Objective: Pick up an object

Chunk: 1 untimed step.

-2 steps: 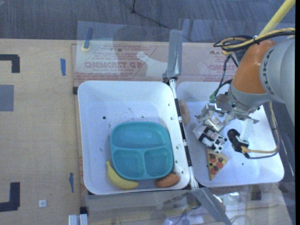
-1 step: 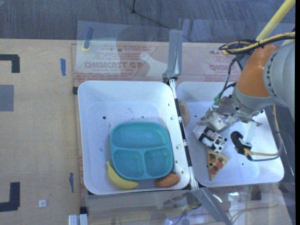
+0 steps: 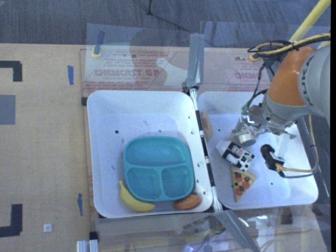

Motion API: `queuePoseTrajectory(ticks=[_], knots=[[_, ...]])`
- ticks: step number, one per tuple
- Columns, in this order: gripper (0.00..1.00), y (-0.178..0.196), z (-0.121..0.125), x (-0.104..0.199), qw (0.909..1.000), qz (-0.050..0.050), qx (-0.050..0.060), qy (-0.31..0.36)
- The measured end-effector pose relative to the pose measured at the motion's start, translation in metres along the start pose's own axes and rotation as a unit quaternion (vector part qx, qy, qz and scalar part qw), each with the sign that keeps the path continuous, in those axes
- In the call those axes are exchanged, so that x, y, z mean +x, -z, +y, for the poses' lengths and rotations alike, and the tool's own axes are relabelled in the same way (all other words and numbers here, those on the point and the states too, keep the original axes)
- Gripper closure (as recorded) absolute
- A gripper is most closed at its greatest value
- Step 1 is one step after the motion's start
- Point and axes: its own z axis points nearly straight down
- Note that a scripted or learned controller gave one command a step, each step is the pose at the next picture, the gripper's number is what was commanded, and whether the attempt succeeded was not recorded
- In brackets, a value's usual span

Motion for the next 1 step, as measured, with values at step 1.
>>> queuePoseTrajectory(ticks=[1], knots=[[1.0, 0.1067, 0.0052, 0.059, 0.9988, 0.0, 0.006, -0.048]])
